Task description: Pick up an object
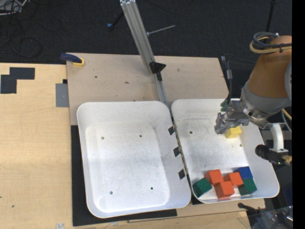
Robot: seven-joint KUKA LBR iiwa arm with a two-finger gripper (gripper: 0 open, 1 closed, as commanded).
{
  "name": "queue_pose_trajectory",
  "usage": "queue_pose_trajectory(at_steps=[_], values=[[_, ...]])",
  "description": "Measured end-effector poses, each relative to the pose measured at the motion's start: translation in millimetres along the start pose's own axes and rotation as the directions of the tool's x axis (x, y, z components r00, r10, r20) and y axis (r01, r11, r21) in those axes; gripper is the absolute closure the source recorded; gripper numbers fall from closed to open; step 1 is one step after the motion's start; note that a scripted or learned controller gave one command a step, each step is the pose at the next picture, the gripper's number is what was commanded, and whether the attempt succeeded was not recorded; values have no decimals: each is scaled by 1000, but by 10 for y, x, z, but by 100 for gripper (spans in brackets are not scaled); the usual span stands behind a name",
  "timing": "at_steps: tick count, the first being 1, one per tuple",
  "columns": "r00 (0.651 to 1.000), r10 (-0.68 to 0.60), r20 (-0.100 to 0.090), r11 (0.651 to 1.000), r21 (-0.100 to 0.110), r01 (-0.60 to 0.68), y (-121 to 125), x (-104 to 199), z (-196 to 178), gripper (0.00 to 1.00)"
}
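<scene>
One yellow block (233, 132) touches the end effector (224, 126) – right bin (200, 113)

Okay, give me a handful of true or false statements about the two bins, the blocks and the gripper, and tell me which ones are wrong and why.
1. The gripper is over the right bin. True.
2. A yellow block sits right by the gripper. True.
3. The blocks are piled in the left bin. False: they are in the right bin, clustered at its near edge.
4. The cluster includes three orange blocks. True.
5. The blue block lies alone at the right bin's far end. False: it sits in the near cluster beside a green block.
6. All blocks are orange. False: another green block sits at the cluster's left.
</scene>
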State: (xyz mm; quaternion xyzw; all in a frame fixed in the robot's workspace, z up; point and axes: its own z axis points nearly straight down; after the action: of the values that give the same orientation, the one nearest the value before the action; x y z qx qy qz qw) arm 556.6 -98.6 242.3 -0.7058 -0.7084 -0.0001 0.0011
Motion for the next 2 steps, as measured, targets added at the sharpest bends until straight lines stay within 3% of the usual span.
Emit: queue_pose_trajectory(at_steps=[2], values=[[1000,-1,0,1000,1,1,245,990,54,100]])
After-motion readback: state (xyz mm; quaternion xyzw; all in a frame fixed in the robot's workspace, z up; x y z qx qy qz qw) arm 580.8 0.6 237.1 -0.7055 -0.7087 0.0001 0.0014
